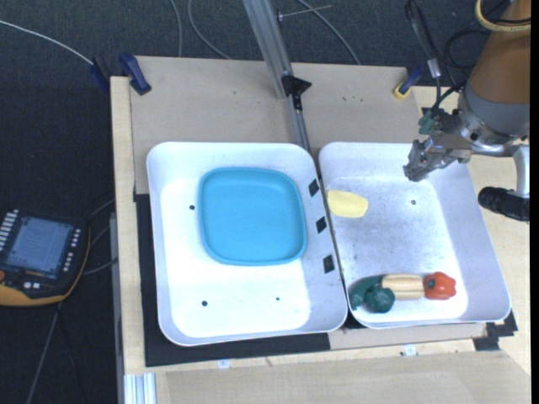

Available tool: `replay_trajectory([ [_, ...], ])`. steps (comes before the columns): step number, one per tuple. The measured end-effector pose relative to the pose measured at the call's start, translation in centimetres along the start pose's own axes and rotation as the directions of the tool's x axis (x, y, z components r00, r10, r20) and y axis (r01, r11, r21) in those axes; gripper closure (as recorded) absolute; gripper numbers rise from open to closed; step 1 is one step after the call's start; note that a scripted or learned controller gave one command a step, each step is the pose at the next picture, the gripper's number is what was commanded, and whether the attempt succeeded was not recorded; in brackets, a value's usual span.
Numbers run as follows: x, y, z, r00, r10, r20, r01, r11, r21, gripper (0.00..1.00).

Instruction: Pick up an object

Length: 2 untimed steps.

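Objects for picking: four small items, all in the right bin. One pale yellow piece, smooth, rounded at one end, lies at the bin's left wall in the upper half. Three more sit in a row along the near edge, touching or nearly so: one dark green lump, irregular and matte; one tan cylinder, wood-like, lying on its side; one red rounded piece, glossy. Right bin floor is white with fine grey speckling. Left bin: one, shallow, white, rounded corners, smooth plastic, carrying one light blue tray, square with soft corners and a raised rim. The two bins sit side by side on a pale wooden worktop. Tool: dark metal, over the upper right bin, well apart from all four items, nothing visibly between its fingers; whether it is open or closed I cannot tell at this resolution. Arm: one, orange band above grey wrist. Off the worktop, one handheld pendant with a screen lies on dark carpet at left.
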State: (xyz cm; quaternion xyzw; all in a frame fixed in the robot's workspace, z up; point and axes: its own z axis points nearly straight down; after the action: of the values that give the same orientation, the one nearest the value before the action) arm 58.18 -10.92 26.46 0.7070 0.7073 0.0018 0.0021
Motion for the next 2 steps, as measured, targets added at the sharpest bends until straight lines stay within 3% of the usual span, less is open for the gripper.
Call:
replay_trajectory([
  [2,9.7,-3.3,-0.5,1.0,-0.004,-0.002,0.004,1.0,0.005,1.0],
])
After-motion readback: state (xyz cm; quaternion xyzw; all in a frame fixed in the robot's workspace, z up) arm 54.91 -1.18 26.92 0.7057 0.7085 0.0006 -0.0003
